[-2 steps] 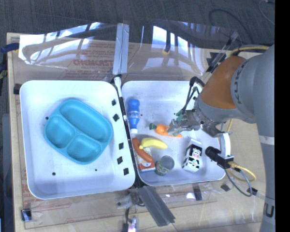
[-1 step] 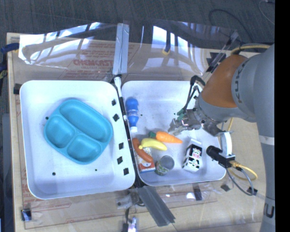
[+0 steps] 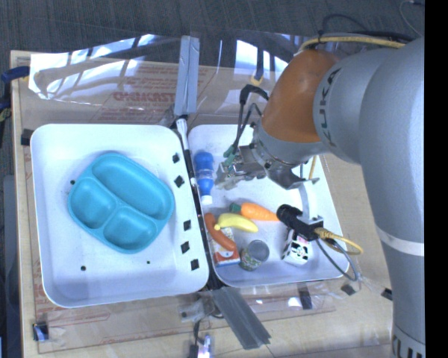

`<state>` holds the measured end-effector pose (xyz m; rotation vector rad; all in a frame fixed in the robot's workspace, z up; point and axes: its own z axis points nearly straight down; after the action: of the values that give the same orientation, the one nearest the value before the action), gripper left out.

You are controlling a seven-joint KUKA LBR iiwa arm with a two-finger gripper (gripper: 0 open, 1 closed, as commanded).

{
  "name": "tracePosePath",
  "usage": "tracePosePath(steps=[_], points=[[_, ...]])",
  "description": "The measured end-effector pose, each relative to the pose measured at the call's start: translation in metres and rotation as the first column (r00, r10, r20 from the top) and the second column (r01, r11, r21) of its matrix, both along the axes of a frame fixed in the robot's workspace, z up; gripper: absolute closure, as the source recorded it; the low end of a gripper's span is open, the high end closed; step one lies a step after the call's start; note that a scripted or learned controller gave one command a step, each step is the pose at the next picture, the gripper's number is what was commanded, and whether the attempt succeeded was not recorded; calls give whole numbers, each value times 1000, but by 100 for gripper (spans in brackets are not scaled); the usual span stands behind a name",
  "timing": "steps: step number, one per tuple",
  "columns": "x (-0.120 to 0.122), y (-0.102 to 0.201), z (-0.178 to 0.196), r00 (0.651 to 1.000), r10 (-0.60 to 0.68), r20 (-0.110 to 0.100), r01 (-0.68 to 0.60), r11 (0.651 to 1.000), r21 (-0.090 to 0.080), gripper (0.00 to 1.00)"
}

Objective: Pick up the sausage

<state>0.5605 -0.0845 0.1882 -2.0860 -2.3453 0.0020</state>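
The sausage [image 3: 217,234], a short red-orange link, lies near the left wall of the right bin [image 3: 322,268], partly tucked under a yellow banana [image 3: 237,223]. My gripper [image 3: 234,168] hangs over the upper middle of that bin, above and slightly right of the sausage and apart from it. It sits just right of a blue bottle [image 3: 203,170]. Nothing shows between its metal fingertips, and the slant hides how wide they stand.
An orange carrot [image 3: 257,212] lies right of the banana. A grey can [image 3: 254,253] and a black-and-white spotted object [image 3: 298,253] sit near the bin's front. The left bin [image 3: 52,274] holds a blue divided plate [image 3: 121,201].
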Motion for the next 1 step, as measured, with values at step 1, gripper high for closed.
tracePosePath(steps=[1], points=[[-26, -83, 1, 991, -132, -3, 132, 991, -1, 100]])
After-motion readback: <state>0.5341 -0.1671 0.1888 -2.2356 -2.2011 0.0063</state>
